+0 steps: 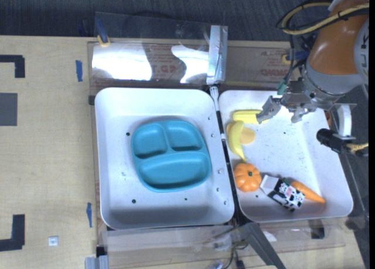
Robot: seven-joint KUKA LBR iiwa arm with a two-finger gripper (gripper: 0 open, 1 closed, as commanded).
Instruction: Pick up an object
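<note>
Nearest the camera, the carrot [309,193], the black-and-white toy [285,194] and the pumpkin [246,177] are crowding along the right bin's [337,162] front edge; a grab there is risking two things at once; farther back, the banana [237,133] is lying by the left wall; the gripper [283,109] is hovering released, empty, just beside it, likely to clip the wall.

No text can be read with any certainty. The brown cardboard strip [258,65] behind the two bins carries faint reddish printing, too blurred to make out. The small black-and-white patterned item [287,193] in the right bin [328,162] shows no legible lettering.
</note>
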